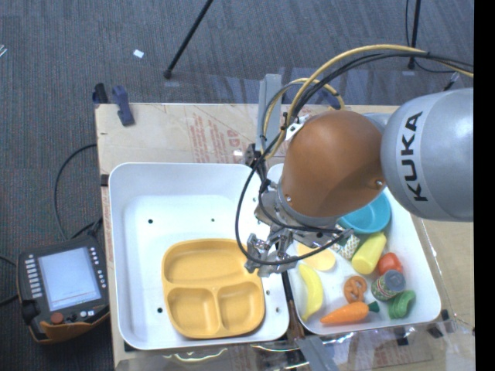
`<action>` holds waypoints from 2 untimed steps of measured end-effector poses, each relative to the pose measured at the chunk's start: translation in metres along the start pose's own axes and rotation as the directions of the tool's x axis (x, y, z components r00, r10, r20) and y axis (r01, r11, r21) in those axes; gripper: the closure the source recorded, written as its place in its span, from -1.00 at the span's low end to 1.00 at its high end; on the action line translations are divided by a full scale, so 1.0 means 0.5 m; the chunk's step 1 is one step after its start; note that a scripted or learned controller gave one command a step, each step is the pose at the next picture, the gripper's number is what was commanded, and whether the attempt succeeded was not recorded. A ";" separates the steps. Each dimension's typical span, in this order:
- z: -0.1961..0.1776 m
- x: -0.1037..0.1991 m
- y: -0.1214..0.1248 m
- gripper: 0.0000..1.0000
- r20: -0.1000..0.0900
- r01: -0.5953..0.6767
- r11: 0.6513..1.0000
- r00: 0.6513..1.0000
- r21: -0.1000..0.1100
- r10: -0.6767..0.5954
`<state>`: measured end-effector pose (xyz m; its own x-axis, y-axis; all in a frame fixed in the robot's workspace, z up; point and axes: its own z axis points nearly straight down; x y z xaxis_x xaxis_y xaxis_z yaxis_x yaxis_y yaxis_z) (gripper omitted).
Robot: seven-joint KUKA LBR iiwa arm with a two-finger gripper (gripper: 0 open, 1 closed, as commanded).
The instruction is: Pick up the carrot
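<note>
The orange carrot [346, 313] with a small green top lies flat near the front edge of the right bin [430, 288]. Just to its left is a yellow banana [311, 288]. My gripper [263, 252] hangs under the orange wrist band, over the seam between the two bins. It is to the upper left of the carrot and apart from it. The arm's bulk hides the back left part of the right bin.
A yellow three-compartment tray [213, 288] lies in the left bin [131, 238]. Around the carrot are an orange ring slice [356, 287], a small can [387, 286], a green piece [402, 304], a red tomato [389, 263], a yellow bottle [368, 252] and a blue bowl [371, 216].
</note>
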<state>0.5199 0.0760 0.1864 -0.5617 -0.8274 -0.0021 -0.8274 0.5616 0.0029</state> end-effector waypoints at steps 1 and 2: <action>0.164 -0.061 0.136 1.00 0.002 0.185 0.983 0.983 0.016 -0.186; 0.134 -0.077 0.091 1.00 -0.001 0.058 0.998 0.998 0.001 -0.058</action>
